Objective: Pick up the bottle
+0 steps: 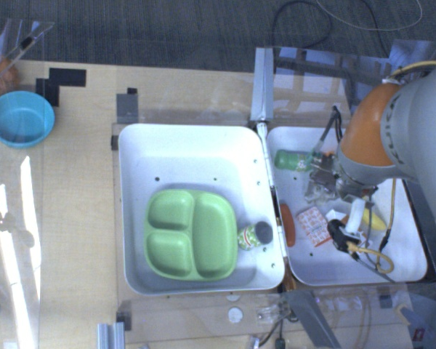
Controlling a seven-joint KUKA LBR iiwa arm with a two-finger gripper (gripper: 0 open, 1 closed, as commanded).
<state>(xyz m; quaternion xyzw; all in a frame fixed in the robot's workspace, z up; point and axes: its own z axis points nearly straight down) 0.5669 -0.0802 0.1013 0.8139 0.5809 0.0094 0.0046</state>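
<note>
A: What sits closest to the camera?

B: In the left bin (174,158), a green divided plate (191,233) lies flat in the near half. A small container with a grey cap (256,234) stands just beside the plate's right edge, close to the wall between the bins.

A: And across that wall?

B: The right bin (405,259) holds a red sausage-shaped piece (287,224) along its left wall. A red-and-white checked packet (313,224) lies just beside it. A yellow item (378,220) shows further right (partly hidden, so its kind is unclear).

A: Where is the bottle?

B: The bottle (292,160) is green and lies on its side in the far left corner of the right bin, with its length running left to right.

A: Do the jaws have it?

B: The arm (414,118) reaches in from the right and the jaws hang just beside the bottle's right end. The wrist covers them, so one cannot tell whether they are spread or pressed together, nor whether they touch the bottle.

A: Anything beyond the bins?

B: A blue bowl (20,118) rests on the table (58,253), far off to the left.
</note>
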